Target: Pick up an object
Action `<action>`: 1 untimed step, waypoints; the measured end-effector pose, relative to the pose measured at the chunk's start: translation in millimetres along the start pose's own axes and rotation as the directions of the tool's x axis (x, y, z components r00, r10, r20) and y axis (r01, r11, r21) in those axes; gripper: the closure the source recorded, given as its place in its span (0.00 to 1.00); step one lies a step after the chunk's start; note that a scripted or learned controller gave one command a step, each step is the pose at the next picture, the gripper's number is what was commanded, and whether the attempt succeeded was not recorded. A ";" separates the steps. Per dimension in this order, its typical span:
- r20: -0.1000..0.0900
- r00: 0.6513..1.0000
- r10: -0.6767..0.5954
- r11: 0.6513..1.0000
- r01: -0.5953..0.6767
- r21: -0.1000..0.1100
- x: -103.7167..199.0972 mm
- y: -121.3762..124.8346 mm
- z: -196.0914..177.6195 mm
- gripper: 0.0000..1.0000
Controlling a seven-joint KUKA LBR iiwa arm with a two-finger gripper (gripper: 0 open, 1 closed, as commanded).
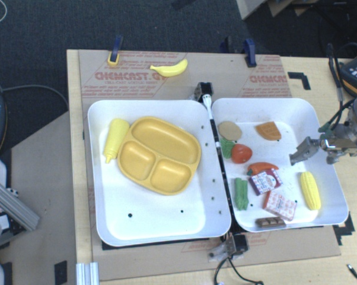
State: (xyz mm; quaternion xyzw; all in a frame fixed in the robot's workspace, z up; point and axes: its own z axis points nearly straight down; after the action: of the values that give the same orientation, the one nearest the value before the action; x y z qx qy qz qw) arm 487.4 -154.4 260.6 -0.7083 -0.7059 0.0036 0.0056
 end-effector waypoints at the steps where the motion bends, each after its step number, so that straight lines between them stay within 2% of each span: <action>1: 0.003 1.000 -0.003 1.000 0.003 -0.013 0.2 2.2 -6.2 0.00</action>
State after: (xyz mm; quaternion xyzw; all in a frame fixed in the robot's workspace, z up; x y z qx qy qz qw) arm 489.6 -154.2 266.8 -0.7071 -0.7071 0.0001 0.0000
